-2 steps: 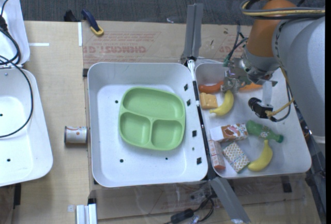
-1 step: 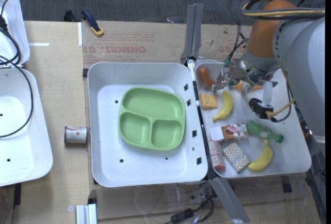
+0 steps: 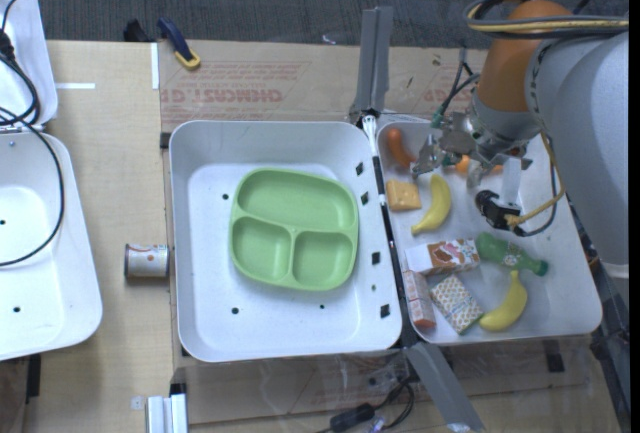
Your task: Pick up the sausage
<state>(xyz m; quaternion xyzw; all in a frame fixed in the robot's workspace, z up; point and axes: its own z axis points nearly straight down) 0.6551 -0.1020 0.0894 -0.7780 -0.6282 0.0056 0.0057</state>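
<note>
The sausage (image 3: 397,147), a short orange-red oblong, lies in the back left corner of the right bin (image 3: 575,306). My gripper (image 3: 452,165) hangs over the back of that bin, just right of the sausage and apart from it. Its fingers (image 3: 428,159) stand open and point down. A small orange bit (image 3: 461,162) shows between them, and I cannot tell what it is. The sausage lies outside the fingers.
In the right bin lie a yellow cheese block (image 3: 403,195), two bananas (image 3: 434,205) (image 3: 506,306), a green bottle (image 3: 510,255) and small cartons (image 3: 452,254) (image 3: 455,303). The left bin (image 3: 195,221) holds a green divided plate (image 3: 295,227). A can (image 3: 147,261) lies on the bench.
</note>
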